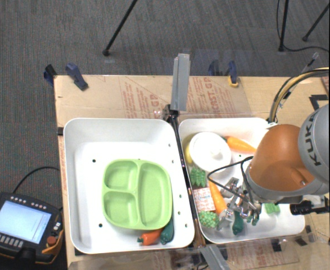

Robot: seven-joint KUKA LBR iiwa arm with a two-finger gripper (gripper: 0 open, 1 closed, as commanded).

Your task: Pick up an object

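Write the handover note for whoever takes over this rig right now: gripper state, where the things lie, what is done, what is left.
Gripper: low in the right bin, over the toy pile; whether it grips anything cannot be told.
Right bin: white bowl, an orange carrot by it, another carrot next to the gripper, green toys.
Left bin: green divided plate, with a small orange and dark green piece at its near edge.
Done: arm has reached the pile.
Left: nothing seen lifted yet; grasp one object and raise it.
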